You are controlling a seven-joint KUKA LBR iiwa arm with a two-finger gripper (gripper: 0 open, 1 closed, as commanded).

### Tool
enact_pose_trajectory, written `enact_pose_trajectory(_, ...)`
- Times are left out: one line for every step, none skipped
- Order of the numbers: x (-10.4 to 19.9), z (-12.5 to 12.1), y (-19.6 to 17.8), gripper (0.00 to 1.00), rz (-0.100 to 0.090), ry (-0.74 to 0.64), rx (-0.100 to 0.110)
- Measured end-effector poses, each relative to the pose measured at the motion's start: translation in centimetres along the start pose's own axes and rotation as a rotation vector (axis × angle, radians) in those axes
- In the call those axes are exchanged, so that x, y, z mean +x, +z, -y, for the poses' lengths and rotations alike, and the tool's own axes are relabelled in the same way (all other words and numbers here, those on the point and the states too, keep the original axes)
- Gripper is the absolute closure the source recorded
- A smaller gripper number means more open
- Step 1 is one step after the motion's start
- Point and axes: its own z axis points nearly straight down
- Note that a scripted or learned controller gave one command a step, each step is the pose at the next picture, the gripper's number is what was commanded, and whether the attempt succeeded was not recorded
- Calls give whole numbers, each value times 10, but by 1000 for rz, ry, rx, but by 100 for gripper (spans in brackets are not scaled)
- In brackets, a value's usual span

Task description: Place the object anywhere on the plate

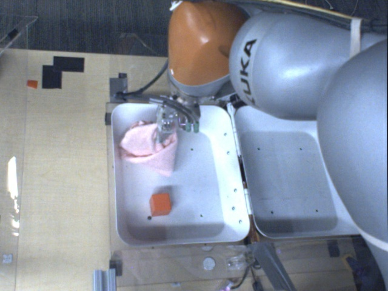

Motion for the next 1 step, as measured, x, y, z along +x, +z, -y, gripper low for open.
enact_pose_trajectory(0,0,0,0,1,0,0)
